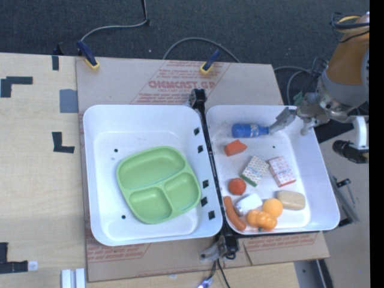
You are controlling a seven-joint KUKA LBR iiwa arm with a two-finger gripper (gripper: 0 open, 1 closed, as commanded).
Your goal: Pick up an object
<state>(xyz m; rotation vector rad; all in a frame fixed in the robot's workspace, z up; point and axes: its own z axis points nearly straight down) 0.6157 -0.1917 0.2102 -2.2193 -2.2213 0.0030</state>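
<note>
the blue bottle (249, 129) lies on its side in the right bin (317, 185), near the far wall, a smooth cylinder with a paler cap end pointing toward the pincer (297, 122). the pincer hangs over the bin's far right corner, just beside that cap end; one grey finger slants down toward the bottle, the other points toward the bin's right wall, so the two stand apart with nothing between them. no contact with the bottle can be made out.

nearer the camera than the pincer and to its left: an orange-red wedge block (236, 147), matte, just beside the bottle. further down, a small checkered carton (255, 170) and a red-and-white printed box (281, 171), both flat rectangular, lying side by side and tilted. a round red tomato-like piece (237, 186) sits below the carton. at the bin's near wall, well apart from the pincer, a cluster: a long orange sausage shape (233, 213), a white lump (249, 203), rounded orange fruit pieces (267, 213), a tan bread-like oblong (291, 200).

the left bin (102, 161), far from the pincer, holds a pale green plastic tray (158, 183) with three compartments and rounded corners. both bins are glossy white, on brown printed cardboard (174, 83).
</note>
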